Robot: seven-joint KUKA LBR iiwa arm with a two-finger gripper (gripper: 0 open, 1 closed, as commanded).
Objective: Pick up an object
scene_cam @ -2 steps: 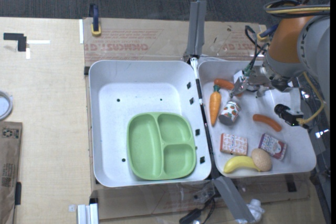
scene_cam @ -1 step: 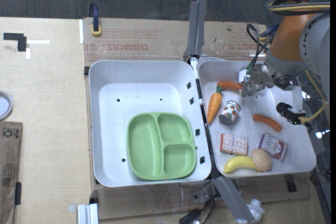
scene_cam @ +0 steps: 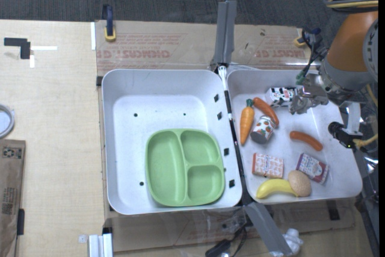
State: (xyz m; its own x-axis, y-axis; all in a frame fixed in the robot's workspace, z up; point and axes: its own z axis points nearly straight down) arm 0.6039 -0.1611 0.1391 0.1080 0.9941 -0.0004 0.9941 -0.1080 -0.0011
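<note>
Gripper (scene_cam: 299, 102) low by right bin's (scene_cam: 337, 189) back edge, beside cow-print carton (scene_cam: 281, 94); grip state impossible to tell.

Bench: we see a pale wooden bench top (scene_cam: 48, 99).
Bins: two shallow white plastic bins (scene_cam: 120, 141) sit side by side toward its right edge.
Left edge: we see a brown cardboard piece (scene_cam: 11, 177).

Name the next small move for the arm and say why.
Probably lower the claw onto the black-and-white toy beside it. The claw sits at the back of the right bin, the toy is the nearest thing to it, and the carrot and sausage lie farther off.
</note>
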